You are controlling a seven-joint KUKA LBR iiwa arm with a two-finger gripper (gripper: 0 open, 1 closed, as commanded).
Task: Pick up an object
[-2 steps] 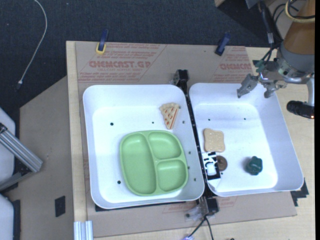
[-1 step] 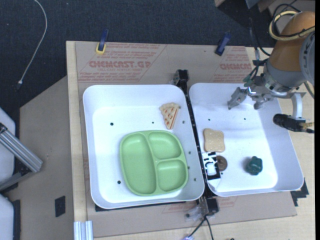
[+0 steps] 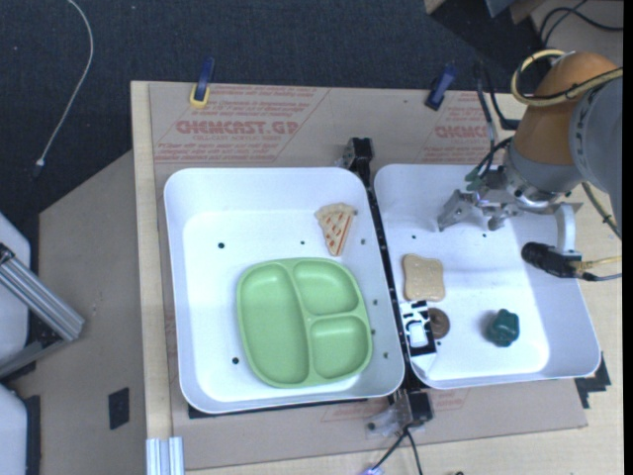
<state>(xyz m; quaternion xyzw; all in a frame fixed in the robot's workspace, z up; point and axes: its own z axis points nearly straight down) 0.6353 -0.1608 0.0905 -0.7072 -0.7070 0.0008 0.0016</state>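
Nearest rim, right bin (image 3: 554,369): green lump (image 3: 502,328), brown disc (image 3: 436,323) and bread slice (image 3: 423,277) — all loose, any one could be my pick.
Left bin (image 3: 188,265): green tray (image 3: 302,320), toast wedge (image 3: 335,228) behind it.
Far end, right bin: my gripper (image 3: 475,209) hovers low, nothing between its fingers — open or closed, I cannot tell.

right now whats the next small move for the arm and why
Probably shift the gripper toward the near side of the right bin and lower it over the toast slice. It hovers near the bin's far wall with nothing seen between its fingers, and the toast lies flat, apart from the green object.
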